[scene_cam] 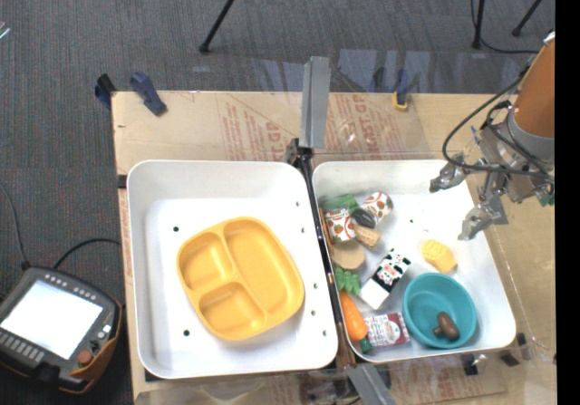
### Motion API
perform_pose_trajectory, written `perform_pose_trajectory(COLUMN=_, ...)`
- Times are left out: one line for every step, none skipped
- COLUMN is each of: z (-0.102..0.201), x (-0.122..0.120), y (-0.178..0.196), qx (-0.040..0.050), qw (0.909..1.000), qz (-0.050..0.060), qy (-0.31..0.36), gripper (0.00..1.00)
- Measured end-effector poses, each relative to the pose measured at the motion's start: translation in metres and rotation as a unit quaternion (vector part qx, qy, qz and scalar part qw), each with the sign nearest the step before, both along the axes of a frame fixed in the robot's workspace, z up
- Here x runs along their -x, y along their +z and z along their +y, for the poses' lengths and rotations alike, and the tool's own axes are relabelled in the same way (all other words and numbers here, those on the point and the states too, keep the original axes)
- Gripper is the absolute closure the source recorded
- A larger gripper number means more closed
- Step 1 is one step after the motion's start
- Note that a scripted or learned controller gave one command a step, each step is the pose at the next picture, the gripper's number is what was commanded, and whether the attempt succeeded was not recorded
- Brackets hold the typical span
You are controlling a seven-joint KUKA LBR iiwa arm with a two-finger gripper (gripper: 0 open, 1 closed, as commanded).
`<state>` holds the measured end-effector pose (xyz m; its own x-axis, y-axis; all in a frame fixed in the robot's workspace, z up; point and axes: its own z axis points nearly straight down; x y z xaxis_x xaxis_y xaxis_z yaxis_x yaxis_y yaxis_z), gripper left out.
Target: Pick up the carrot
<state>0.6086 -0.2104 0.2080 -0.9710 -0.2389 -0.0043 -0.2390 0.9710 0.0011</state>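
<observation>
jaws: the two dark fingers of the two-finger gripper (460, 206) stand spread apart with nothing between them, one tip toward the upper left near the bin's back rim, the other lower down over the bin's right side. the gripper hangs at the right of the frame, above the upper right part of the right-hand shallow white bin (412, 178), on the grey arm with its orange band (536, 91) entering from the right edge.

nearest the gripper, below and left: a small yellow ridged corn-like toy (439, 255). further down, a teal round bowl (439, 308) with a small brown lump in it, at the bin's lower right.

target: the orange toy carrot with green top (352, 313) lies at the lower left of the right bin, close against the divider wall, green end toward the top of the frame, orange tip pointing down. it is just beside a small pink-and-red printed carton (387, 330) and a black-and-white cow-patterned carton (387, 274). well apart from the gripper, diagonally across the bin.

other clutter along the bin's left side: a strawberry-printed packet (340, 225) and a few tan round pieces, too small to tell.

left bin (163, 186): holds a yellow three-compartment plastic plate (240, 278).

status: judged not started on the grasp. carrot untouched in the bin. left to do: cross to lower left, descend beside the wall, close on the carrot, lift. tight spot between wall and cartons looks like the main risk.
</observation>
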Motion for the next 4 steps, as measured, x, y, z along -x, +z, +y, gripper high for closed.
perform_pose_trajectory(z=0.024, x=-0.018, y=0.017, qx=-0.0001, qw=1.0, qz=-0.001, qy=0.002, gripper=0.0)
perform_pose_trajectory(z=0.001, x=-0.022, y=-0.062, qx=-0.0012, qw=0.9992, qz=0.005, qy=-0.041, gripper=0.0)
perform_pose_trajectory(z=0.001, x=0.018, y=-0.122, qx=-0.0007, qw=0.9995, qz=0.002, qy=-0.033, gripper=0.0)
perform_pose_trajectory(z=0.005, x=0.015, y=-0.12, qx=0.0002, qw=0.9995, qz=0.0, qy=-0.032, gripper=0.0)
